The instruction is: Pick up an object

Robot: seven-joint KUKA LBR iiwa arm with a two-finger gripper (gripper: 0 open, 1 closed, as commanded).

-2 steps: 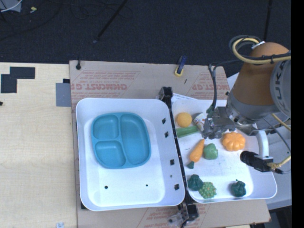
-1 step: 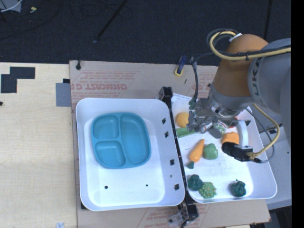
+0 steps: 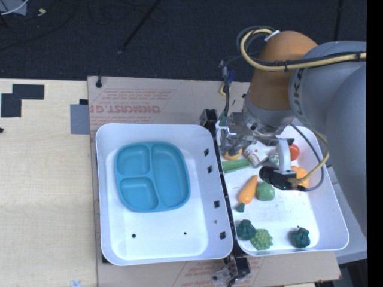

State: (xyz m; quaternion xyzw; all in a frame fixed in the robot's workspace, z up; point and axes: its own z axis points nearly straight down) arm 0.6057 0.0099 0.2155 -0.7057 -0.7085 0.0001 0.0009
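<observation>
Over the right bin (image 3: pixel 335 220), the pincer (image 3: pixel 234 141) hangs low near the bin's top-left corner, just above a yellow and green toy (image 3: pixel 233 160); its state I cannot tell. Nearby lie a carrot (image 3: pixel 248 189), a green vegetable (image 3: pixel 265 191), grapes (image 3: pixel 261 239) and two dark broccoli pieces (image 3: pixel 245 228). A blue divided plate (image 3: pixel 151 176) sits in the left bin (image 3: pixel 119 244).

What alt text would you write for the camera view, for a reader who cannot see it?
A grey robot arm with an orange band reaches from the right, its gripper low over the right bin, near the bin's upper left corner, among toy foods, including a carrot and green grapes. The left bin holds a blue divided plate.
</observation>
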